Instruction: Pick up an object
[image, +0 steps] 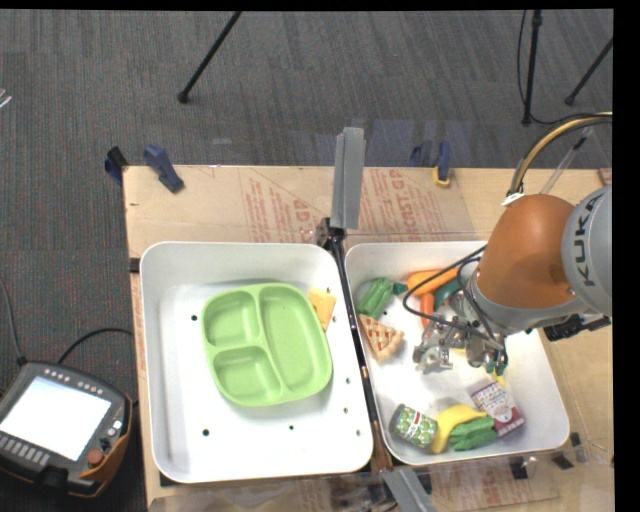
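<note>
End effector (440, 355) low in the right bin (548, 385) — beside pizza slice (381, 336) — grip state unclear.

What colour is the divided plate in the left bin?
Light green plate, clearest in the camera view.

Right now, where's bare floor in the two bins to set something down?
Left bin: bare strips all round the green divided plate, widest along its left wall and near edge. Right bin: crowded; pizza slice, can, banana and gripper leave only a small patch between pizza slice and can.
</note>
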